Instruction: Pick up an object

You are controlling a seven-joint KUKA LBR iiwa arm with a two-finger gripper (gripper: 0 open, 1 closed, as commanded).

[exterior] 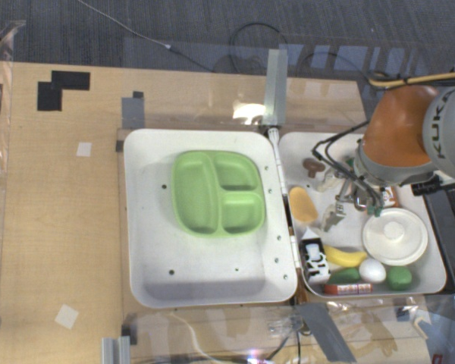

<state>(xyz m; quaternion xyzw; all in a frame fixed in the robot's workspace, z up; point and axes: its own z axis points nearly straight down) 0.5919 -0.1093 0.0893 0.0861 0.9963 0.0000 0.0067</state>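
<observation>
**Tech:** Metal fingers (340, 212) first. You see the gripper (347, 207) low inside the right bin (438, 275), tips pointing down and to the view's left. Whether they stand apart or together you cannot tell: cables and linkage clutter them. Nothing is visible between them.

**Operator:** What lies closest to the tips?

**Tech:** You have a tan oval piece (303, 205) just beside them on the left and a white bowl (394, 236) just beside them on the lower right. Along the bin's near edge, note a black-and-white carton (314, 259), a yellow banana (344, 258), a white egg (372, 271), a green item (399, 277) and a red marker (347, 287). A small brown object (313, 166) lies toward the far wall.

**Operator:** And farther out?

**Tech:** Follow the wrist up to the orange band (394, 131) and the grey arm (446, 123) at the right. The left bin (148, 275) holds a green divided plate (217, 192), well apart from the gripper.
</observation>
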